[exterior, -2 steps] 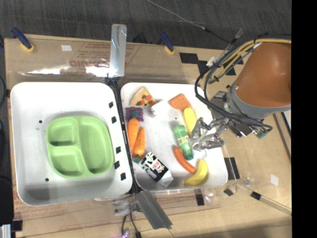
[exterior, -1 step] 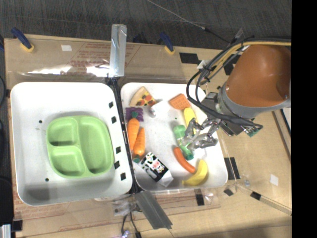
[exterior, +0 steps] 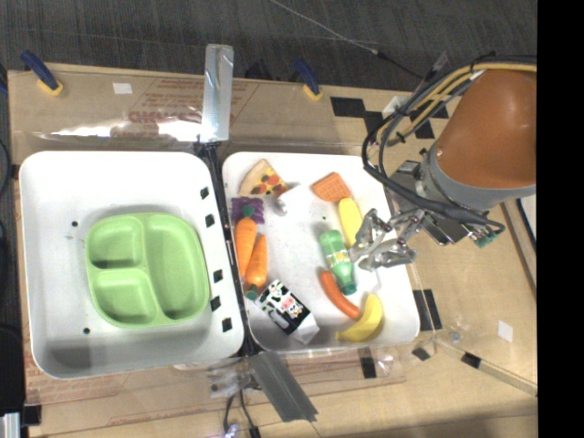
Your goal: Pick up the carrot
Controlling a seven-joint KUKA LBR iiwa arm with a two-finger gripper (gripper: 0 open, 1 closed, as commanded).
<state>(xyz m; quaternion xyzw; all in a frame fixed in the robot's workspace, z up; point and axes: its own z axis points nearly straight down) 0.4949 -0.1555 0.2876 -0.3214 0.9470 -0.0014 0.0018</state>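
Wooden tabletop (exterior: 474,386) carries two glossy white bins; the right bin (exterior: 301,164) holds a tapered orange carrot (exterior: 245,243) by its left wall. End effector (exterior: 376,245): cannot tell its opening.

Glossy plastic carrot (exterior: 245,248), smooth matt green plate (exterior: 146,268), shiny metal end effector (exterior: 376,242), white plastic bins (exterior: 55,190).

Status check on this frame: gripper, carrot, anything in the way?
Gripper over right bin, holding nothing visible. Carrot against that bin's left wall, untouched, beside a second orange piece. Green bottle and milk carton lie between them.
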